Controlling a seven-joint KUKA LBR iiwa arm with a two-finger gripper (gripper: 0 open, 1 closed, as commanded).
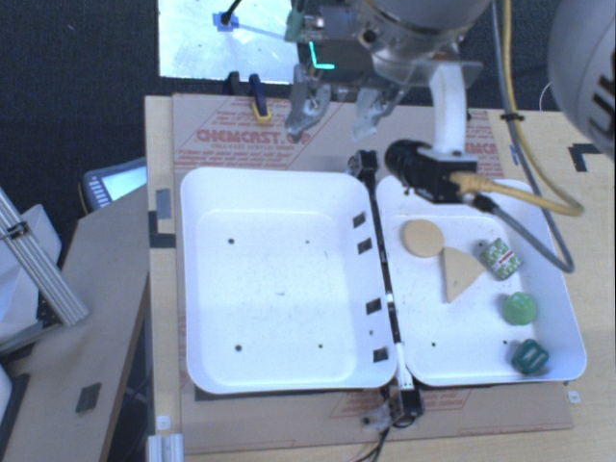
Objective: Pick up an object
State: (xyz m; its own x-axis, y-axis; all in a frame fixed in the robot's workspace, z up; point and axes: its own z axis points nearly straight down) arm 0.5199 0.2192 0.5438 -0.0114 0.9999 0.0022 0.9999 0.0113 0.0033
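White bins sit side by side; the right bin (568, 349) holds a tan disc (422, 238), a tan wedge (459, 271), a patterned block (500, 258), a green ball (520, 308) and a teal piece (529, 356). At twelve o'clock the gripper (339, 112) hangs spread and bare above the bins' far edge. Judged as pre-approach: next it must travel toward five o'clock and descend over one piece.

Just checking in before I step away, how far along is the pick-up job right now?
Nothing looks picked yet. The gripper hangs open above the bins' far edge, with nothing between its fingers. The tan disc, wedge and green ball lie in the right bin; reaching, grasping and lifting remain.
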